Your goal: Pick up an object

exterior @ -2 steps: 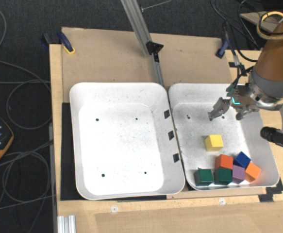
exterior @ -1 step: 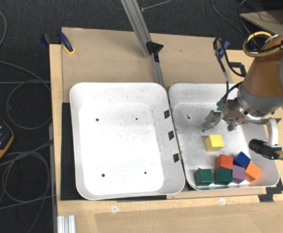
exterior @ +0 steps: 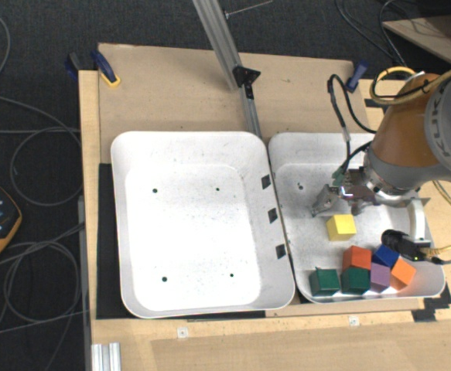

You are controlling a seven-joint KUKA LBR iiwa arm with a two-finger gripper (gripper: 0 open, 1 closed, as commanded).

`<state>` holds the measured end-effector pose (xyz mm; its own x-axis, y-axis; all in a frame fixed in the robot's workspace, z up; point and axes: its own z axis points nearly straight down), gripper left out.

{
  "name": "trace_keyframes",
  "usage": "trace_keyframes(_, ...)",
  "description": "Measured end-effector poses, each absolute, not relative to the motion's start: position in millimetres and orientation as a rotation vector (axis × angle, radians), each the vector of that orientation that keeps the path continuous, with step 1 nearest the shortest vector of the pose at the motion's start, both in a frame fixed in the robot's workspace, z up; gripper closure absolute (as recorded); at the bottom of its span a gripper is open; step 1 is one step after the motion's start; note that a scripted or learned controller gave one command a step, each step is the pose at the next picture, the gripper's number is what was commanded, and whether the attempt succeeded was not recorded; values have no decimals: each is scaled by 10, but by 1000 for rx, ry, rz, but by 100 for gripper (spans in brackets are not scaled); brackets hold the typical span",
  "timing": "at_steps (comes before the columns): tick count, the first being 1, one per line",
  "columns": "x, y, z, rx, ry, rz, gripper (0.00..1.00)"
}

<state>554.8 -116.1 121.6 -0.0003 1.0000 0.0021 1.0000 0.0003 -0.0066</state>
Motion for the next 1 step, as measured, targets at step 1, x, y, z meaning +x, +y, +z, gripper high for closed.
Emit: trace_keyframes(1,5543,-1154,980,-2218,-2218,4,0)
